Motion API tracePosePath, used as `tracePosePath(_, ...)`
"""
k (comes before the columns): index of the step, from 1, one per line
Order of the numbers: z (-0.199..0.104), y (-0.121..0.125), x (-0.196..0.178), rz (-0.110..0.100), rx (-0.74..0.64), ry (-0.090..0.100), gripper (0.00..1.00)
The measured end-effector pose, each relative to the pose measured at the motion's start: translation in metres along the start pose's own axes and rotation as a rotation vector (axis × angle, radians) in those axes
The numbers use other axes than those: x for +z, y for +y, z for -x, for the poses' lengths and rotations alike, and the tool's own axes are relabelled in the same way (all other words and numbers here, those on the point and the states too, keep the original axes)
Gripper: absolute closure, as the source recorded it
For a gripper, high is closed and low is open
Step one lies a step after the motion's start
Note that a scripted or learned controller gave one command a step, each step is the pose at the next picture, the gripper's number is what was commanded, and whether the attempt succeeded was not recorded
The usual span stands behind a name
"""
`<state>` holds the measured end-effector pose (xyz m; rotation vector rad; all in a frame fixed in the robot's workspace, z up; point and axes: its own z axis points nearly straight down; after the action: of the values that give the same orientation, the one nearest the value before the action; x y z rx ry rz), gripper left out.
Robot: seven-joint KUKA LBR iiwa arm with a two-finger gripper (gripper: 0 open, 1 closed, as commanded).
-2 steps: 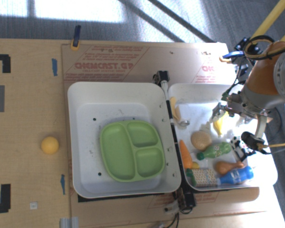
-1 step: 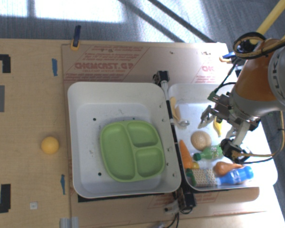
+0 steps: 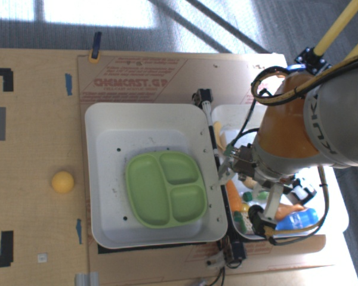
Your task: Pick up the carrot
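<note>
We take the carrot [image 3: 232,195] to be the long orange piece in the right bin [image 3: 340,219], lying along its left wall, just below the gripper [image 3: 237,164]. The wrist hides the gripper's tip, so we cannot tell whether it is open or closed, and we see nothing held in it.

To do this step well, we should come down over the middle of the carrot and close across its narrow width, not along its length. The bin wall sits right beside it, so we need room on that side or the gripper may catch the rim. A bottle [image 3: 299,219] and other small items crowd nearby, so we should lift straight up. The left bin [image 3: 101,159] with its green plate [image 3: 165,188] plays no part.
</note>
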<state>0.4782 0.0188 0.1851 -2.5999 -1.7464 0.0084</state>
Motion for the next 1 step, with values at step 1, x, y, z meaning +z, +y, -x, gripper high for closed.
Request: tracePosePath(1,0.0721,0.0369,0.0011,0.010,0.234,-0.003,0.00)
